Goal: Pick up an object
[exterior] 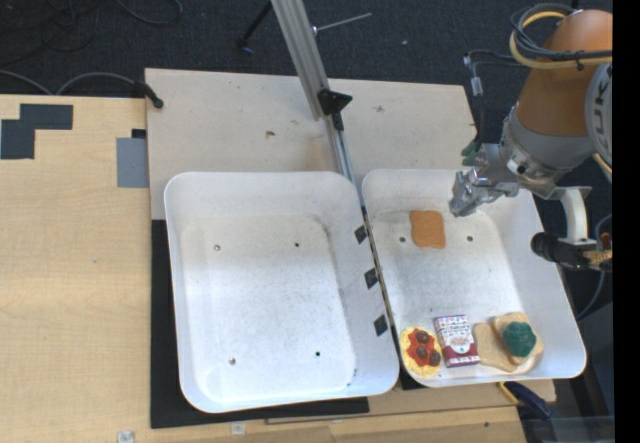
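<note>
Objects are seen gathered in the right bin (pixel 530 276): a tan, toast-like slab (pixel 428 229) is laid flat near the far end, while along the near rim a yellow piece with red spots (pixel 421 351), a small red-and-white box (pixel 457 341) and a tan piece topped with something green (pixel 513 341) are lined up, touching or nearly so. The left bin (pixel 200 231) is set just beside it, their rims meeting along a row of black clips. Both bins are carried on a pale board over a wooden bench, with dark carpet and cables beyond. A slanted aluminium bar (pixel 300 41) is propped behind. The gripper (pixel 466 199) is held over the right bin's far edge, just right of the slab and apart from it; nothing is seen between its fingers, and whether they are spread or closed cannot be told.
</note>
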Available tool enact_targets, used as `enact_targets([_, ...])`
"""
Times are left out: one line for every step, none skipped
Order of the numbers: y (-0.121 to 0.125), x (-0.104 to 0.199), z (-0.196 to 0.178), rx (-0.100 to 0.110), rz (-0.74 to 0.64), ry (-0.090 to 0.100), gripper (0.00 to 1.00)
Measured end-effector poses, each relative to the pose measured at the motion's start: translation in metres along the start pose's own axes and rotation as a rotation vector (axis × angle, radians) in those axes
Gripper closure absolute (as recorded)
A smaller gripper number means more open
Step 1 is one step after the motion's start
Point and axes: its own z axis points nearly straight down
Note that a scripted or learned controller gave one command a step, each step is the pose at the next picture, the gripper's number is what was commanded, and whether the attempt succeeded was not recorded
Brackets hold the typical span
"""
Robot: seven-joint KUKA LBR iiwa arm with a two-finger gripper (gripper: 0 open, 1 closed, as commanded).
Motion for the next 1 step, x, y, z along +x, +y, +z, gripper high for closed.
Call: enact_targets([-0.0183,0.0518,-0.0066,0.004,-0.003,0.003,1.0])
